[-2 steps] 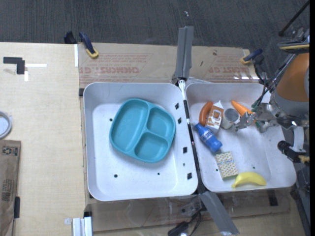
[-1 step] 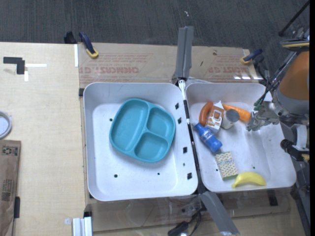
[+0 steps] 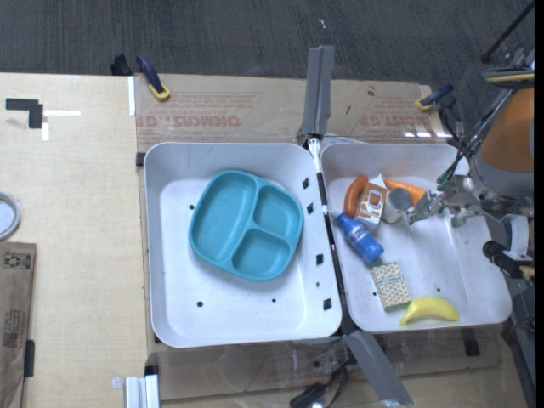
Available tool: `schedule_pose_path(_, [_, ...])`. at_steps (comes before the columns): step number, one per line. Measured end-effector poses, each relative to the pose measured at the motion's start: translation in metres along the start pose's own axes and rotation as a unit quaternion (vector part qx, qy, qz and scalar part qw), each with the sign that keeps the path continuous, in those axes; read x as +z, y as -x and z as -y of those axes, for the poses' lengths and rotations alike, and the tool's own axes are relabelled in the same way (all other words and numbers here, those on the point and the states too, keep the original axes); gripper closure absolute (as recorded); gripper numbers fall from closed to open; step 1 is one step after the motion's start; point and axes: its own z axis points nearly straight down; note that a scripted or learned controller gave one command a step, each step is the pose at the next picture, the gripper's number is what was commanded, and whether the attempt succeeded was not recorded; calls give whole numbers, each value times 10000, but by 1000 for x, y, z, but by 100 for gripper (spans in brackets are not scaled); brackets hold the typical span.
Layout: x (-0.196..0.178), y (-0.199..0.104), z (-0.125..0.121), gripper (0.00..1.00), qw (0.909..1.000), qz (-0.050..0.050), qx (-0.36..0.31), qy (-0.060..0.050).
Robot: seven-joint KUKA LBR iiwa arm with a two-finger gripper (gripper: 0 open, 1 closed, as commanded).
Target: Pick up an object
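Both bins, the left bin [image 3: 161, 253] and the right bin [image 3: 476, 279], look like smooth white plastic with a faint sheen, and the divided teal plate [image 3: 246, 225] is matt plastic. The bench top [image 3: 68, 228] is pale wood, with brown printed cardboard [image 3: 229, 109] behind. The blue bottle [image 3: 360, 240] and yellow banana [image 3: 430, 311] look like glossy plastic, while the arm's wrist [image 3: 463, 195] shows dull grey metal

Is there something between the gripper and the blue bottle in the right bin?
Yes. The gripper is at the upper right of the right bin. The blue bottle lies lower left of it, and a small grey can and the white packet sit roughly between them.
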Motion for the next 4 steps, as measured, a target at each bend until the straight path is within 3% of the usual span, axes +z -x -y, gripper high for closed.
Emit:
schedule_pose_path(1, [9,-42,-51,0,9996,40,284,12])
schedule_pose_path(2, [-1,-42,-51,100,9996,58,265,12])
schedule_pose_path(3, [0,-42,-51,0,9996,58,265,10])
schedule_pose_path(4, [-10,-42,-51,100,9997,67,250,13])
